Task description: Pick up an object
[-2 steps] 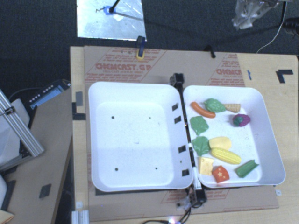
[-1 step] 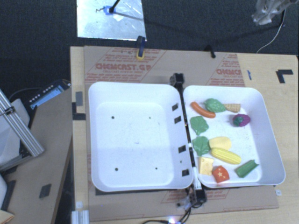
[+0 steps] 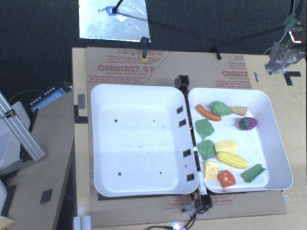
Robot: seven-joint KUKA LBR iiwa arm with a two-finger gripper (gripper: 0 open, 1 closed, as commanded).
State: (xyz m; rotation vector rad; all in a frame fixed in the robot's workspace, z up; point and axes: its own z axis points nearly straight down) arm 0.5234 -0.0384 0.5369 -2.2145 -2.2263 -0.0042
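The right white bin (image 3: 276,128) holds several toy foods. An orange sausage (image 3: 207,112), a green leafy piece (image 3: 220,108) and a tan wedge (image 3: 238,110) lie along its far side. A purple piece (image 3: 247,123) sits to the right of them. Two green leaves (image 3: 204,128) (image 3: 206,149) lie along the bin's left wall. Nearer the front are a yellow lump (image 3: 225,146), a corn cob (image 3: 232,160), a cheese cube (image 3: 211,169), a red piece (image 3: 226,178) and a green stick (image 3: 253,172). My gripper (image 3: 284,57) hangs at the top right, beyond the bin's far right corner and well apart from every toy.
The left white bin (image 3: 103,143) adjoins the right one along a black-clipped divider (image 3: 189,138). Both rest on a cardboard sheet (image 3: 129,66). A shiny metal plate (image 3: 112,13) lies at the far left, and a yellow-blue clamp (image 3: 144,49) stands at the cardboard's far edge.
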